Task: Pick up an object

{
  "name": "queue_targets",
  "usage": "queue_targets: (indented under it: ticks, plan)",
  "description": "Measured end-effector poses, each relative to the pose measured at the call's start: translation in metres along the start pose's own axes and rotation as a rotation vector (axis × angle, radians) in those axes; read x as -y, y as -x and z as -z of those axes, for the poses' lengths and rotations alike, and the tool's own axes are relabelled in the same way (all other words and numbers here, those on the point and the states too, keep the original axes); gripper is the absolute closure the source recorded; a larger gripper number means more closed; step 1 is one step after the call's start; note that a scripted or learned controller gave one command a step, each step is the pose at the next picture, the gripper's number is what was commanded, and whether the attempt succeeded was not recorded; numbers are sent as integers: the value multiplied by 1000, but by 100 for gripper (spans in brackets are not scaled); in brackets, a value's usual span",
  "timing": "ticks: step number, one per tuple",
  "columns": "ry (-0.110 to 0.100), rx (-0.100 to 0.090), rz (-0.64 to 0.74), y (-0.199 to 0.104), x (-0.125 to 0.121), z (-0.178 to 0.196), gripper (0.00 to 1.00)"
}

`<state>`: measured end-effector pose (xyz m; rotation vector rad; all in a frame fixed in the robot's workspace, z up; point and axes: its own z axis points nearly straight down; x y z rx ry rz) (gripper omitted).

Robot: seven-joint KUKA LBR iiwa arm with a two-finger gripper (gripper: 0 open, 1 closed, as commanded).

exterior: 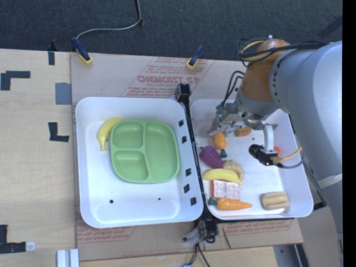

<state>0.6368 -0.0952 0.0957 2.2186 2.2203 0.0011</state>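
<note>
Gripper (222, 125) is hovering in the right bin's (300, 202) upper-left area, finger state impossible to tell, with a small orange toy (220, 140) lying just beside it at 6 o'clock and a purple grape bunch (211, 157) sitting further toward 7.

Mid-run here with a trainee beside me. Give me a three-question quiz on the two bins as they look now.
1. True or false: the green divided plate lies in the right bin.
2. Which object touches that plate's left edge? A) carrot B) banana C) grapes
3. Fill in: the claw hovers just above a small ____ object.

Key:
1. False; it lies in the left bin.
2. B, the banana.
3. orange
</note>
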Motion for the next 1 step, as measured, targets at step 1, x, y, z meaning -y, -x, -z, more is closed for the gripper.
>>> queue_targets:
  ticks: [1]
  plan:
    - [-2,-2,2,-65,8,89,100]
